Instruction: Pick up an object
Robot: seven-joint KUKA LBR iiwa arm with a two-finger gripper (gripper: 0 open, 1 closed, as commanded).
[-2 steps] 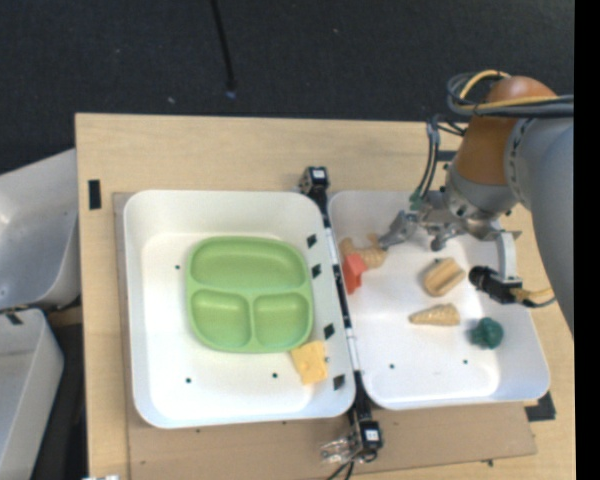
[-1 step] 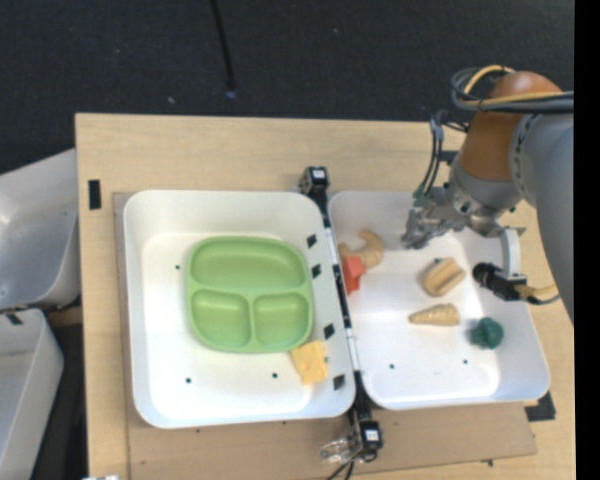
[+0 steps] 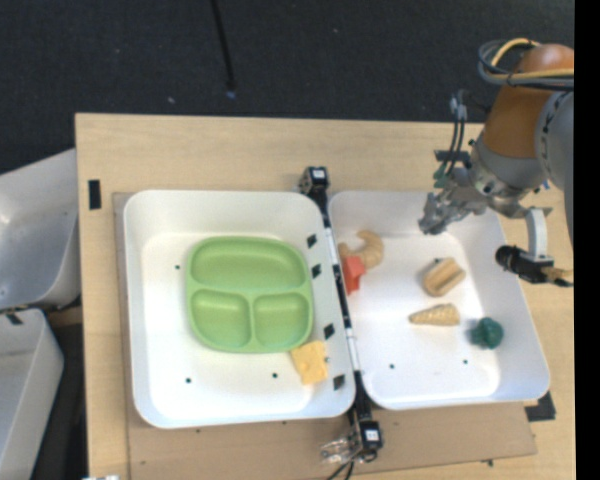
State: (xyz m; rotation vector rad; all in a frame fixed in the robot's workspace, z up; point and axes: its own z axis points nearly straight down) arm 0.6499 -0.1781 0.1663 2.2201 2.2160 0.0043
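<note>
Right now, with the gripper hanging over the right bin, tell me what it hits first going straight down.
Probably bare floor of the right bin near its back edge. The gripper hangs behind the tan block; depth is unclear.

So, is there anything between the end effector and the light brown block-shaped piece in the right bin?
Nothing visible stands between them. The end effector is over the upper part of the right white bin, and the light brown block-shaped piece lies just below it in the view, with bare bin floor between. The other pieces lie off to the sides.
</note>
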